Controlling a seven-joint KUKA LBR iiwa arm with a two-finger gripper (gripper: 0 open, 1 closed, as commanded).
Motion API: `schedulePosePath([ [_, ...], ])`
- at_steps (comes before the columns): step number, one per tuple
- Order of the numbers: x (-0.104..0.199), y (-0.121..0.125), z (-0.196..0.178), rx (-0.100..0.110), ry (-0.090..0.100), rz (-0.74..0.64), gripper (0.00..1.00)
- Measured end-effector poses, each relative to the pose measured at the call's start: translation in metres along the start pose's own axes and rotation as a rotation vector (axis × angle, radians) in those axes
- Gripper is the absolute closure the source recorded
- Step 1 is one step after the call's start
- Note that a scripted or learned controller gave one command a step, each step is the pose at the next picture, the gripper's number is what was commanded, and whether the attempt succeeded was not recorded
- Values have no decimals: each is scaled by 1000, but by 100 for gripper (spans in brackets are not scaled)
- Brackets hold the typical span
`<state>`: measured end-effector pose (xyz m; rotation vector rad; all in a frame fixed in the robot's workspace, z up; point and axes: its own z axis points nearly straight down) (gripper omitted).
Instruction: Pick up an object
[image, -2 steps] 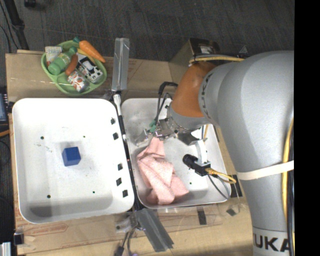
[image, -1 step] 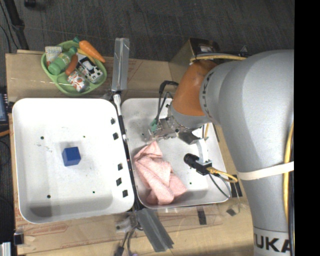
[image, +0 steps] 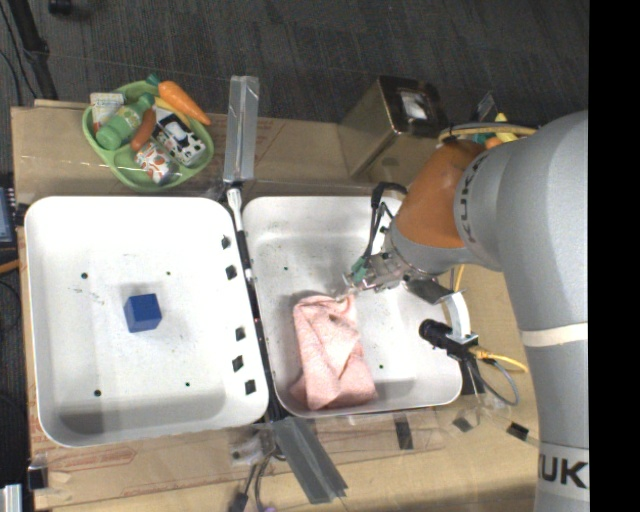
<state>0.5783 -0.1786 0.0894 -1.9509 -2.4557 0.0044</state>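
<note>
A pink cloth (image: 330, 350) lies crumpled in the right bin (image: 300, 225), toward its front. My gripper (image: 355, 287) hangs low over the cloth's upper right corner, and a pinch of the pink fabric seems to rise up to its tip. A blue cube (image: 143, 312) rests alone in the left bin (image: 60, 230), far from the gripper.
A green bowl (image: 150, 135) of toy food, with an orange carrot on top, stands on the bench behind the left bin. A brown box (image: 390, 125) sits behind the right bin. The grey arm covers the right bin's right side.
</note>
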Motion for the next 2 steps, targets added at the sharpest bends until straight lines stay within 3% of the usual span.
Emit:
schedulePosePath([
  [1, 1, 0, 0, 0, 0, -1, 0],
  [2, 54, 8, 2, 2, 2, -181, 0],
])
